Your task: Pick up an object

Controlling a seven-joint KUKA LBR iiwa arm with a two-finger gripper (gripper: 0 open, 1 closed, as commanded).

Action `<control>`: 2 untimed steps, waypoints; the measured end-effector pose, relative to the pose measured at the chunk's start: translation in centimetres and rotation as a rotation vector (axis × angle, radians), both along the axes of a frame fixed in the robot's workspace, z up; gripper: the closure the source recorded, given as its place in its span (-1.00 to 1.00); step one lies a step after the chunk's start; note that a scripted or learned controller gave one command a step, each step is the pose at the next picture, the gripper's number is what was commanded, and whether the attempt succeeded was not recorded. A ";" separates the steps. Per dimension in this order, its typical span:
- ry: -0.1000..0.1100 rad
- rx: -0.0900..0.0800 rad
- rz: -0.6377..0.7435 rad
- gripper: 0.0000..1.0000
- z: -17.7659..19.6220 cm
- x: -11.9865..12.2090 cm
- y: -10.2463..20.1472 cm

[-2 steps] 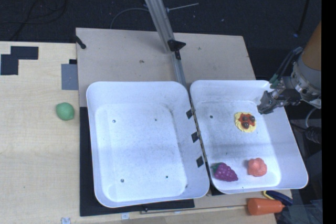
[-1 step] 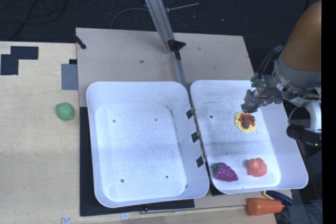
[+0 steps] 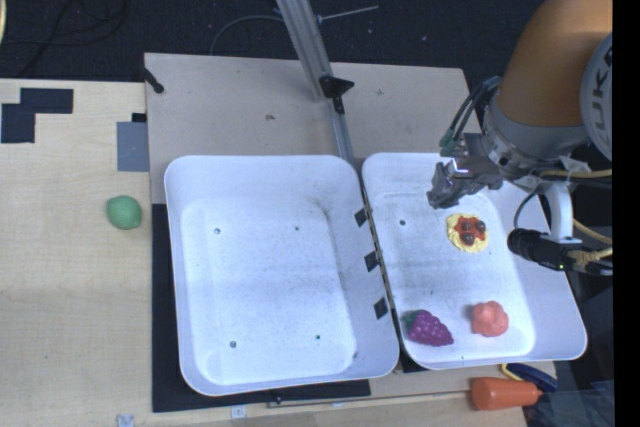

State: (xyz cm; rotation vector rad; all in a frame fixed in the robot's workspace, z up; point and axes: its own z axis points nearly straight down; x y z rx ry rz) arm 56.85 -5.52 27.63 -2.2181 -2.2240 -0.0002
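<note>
**Inspector:** Camera view. Position of the gripper (image 3: 446,189)?

**Assistant:** Over the right bin (image 3: 560,340), toward its far end. The arm (image 3: 555,65) reaches in from the right. I cannot tell how the gripper is set; nothing shows held in it.

**Inspector:** Contents of the right bin?

**Assistant:** Three items. A yellow disc (image 3: 468,232) with red and dark markings lies just near-side and right of the gripper, apart from it. It is round, with no long axis to report. A purple grape bunch (image 3: 430,328) lies at the bin's near-left corner, its long axis roughly across the bin. A pink lump (image 3: 490,318) sits just right of the grapes, compact, no clear direction.

**Inspector:** Outside that bin?

**Assistant:** The left bin (image 3: 190,185) adjoins it. A green ball (image 3: 124,212) rests on the bench well left of both. An orange object (image 3: 505,393) lies just beyond the right bin's near edge, long axis left to right.
</note>
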 end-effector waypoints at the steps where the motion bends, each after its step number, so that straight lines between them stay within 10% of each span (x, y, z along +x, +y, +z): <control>1: 0.001 0.000 -0.001 1.00 -1.0 0.6 4.1; 2: 0.001 0.000 0.000 1.00 -1.9 1.2 9.9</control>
